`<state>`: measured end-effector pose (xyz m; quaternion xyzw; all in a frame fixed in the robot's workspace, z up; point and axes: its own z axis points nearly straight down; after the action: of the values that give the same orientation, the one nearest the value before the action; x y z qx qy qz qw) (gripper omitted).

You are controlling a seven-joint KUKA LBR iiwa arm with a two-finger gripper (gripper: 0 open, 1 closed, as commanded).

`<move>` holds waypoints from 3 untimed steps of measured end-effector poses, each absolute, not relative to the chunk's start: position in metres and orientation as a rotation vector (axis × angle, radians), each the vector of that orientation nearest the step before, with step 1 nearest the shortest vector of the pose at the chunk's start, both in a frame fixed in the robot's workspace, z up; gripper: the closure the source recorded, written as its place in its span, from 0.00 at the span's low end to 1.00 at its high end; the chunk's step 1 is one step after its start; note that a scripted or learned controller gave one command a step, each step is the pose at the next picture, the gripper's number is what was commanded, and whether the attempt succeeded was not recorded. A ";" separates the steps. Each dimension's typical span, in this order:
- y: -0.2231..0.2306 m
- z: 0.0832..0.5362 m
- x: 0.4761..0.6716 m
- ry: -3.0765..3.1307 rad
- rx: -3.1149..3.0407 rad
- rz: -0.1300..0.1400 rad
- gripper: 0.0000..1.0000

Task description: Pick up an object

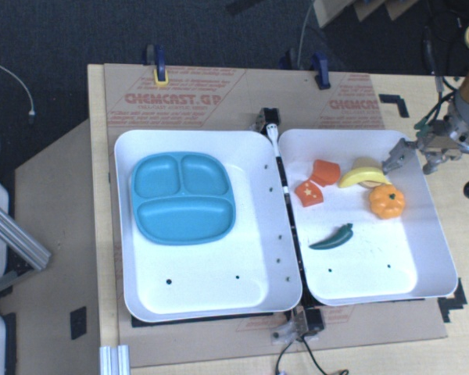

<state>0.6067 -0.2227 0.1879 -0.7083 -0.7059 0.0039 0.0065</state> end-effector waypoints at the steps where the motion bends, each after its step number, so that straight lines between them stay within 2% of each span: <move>1: -0.222 0.196 0.610 -2.222 -2.221 0.001 0.00; 2: -0.218 0.135 0.616 -2.219 -2.215 0.005 0.00; 3: -0.214 0.083 0.617 -2.219 -2.213 -0.004 0.00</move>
<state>0.6166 -0.2143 0.0828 -0.7061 -0.7081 -0.0014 0.0040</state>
